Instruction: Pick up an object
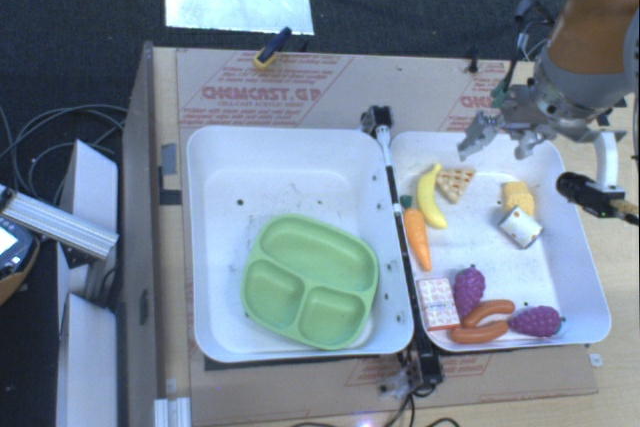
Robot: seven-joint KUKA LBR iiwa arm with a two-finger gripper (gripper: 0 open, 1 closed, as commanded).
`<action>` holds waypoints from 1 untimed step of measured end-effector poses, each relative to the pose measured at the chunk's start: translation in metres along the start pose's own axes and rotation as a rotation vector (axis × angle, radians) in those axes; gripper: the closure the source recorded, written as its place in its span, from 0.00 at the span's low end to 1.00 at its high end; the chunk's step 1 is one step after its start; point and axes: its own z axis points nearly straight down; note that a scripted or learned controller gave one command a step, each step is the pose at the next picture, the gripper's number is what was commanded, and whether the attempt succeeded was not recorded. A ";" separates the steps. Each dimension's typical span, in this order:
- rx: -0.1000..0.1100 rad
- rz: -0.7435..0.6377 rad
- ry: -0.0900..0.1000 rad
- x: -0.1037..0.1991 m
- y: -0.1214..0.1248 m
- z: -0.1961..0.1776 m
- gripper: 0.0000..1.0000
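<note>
Tool (497, 137) hangs spread and empty above the right bin's (590, 285) far edge, so nothing is picked yet; banana (430, 197) and waffle (455, 183) lie nearest.

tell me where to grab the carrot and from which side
Grip the carrot across its thick orange middle, coming straight down. It lies flat and lengthwise beside the bin divider, so set the jaws across its narrow width, minding that wall.

The right bin (585, 285) holds toy food: a banana (430, 196) beside a waffle wedge (456, 183), a carrot (416, 237), corn (518, 196) and a white cylinder (521, 228). Near its front lie a wafer (437, 302), two sausages (484, 322) and two purple grape bunches (468, 290).
</note>
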 end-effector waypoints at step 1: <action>0.002 0.002 0.000 -0.016 -0.069 0.053 0.00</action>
